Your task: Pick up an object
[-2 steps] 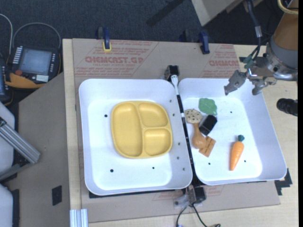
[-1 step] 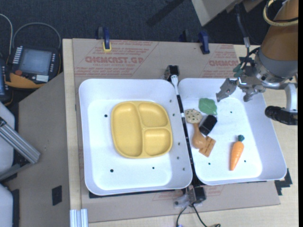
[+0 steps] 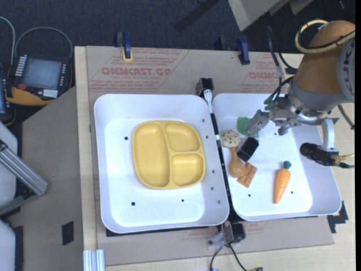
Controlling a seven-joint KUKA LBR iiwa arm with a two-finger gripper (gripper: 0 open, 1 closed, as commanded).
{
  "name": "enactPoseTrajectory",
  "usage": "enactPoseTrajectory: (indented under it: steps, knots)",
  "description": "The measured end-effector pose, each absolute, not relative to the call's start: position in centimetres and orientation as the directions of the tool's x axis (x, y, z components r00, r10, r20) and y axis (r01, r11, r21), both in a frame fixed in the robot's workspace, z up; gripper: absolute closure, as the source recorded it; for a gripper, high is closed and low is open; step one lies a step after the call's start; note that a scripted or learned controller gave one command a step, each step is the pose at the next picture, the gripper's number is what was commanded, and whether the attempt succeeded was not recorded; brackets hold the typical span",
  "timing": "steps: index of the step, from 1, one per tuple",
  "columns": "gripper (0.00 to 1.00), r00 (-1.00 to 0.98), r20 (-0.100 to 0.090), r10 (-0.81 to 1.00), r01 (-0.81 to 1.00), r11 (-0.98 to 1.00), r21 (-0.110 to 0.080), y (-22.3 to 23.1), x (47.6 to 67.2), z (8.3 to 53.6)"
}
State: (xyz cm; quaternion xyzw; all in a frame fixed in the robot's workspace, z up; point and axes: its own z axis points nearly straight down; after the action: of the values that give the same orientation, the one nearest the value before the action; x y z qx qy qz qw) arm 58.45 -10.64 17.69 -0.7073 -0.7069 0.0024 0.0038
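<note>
My gripper (image 3: 269, 126) hangs over the back part of the right bin (image 3: 316, 202), open with nothing between its fingers. Its left finger (image 3: 255, 125) is close beside a green piece (image 3: 243, 123) near the bin's back left. A round tan cookie (image 3: 229, 138) lies just left of a small black block (image 3: 247, 148). In front of these lie a brown piece (image 3: 237, 166) and an orange cracker (image 3: 247, 176). An orange carrot (image 3: 281, 185) with a green top lies in the bin's front middle, apart from the gripper.
The left bin (image 3: 113, 196) holds a yellow divided plate (image 3: 168, 153) with three compartments. A raised rim (image 3: 217, 145) separates the two bins. Clamps sit along the bench's back edge.
</note>
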Motion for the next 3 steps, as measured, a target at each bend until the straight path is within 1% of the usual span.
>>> enactPoseTrajectory:
  steps: [1, 2, 3]
  knots:
    - [0.00, 0.000, 0.002, 1.000, 1.000, 0.000, -0.006, -9.8, 58.8, 12.9]
    - [1.00, 0.001, 0.000, 1.000, 1.000, -0.001, 0.001, -9.9, 58.9, 14.3]
    - [1.00, -0.001, -0.001, 1.000, 1.000, 0.001, 0.007, -9.4, 59.7, 20.3]
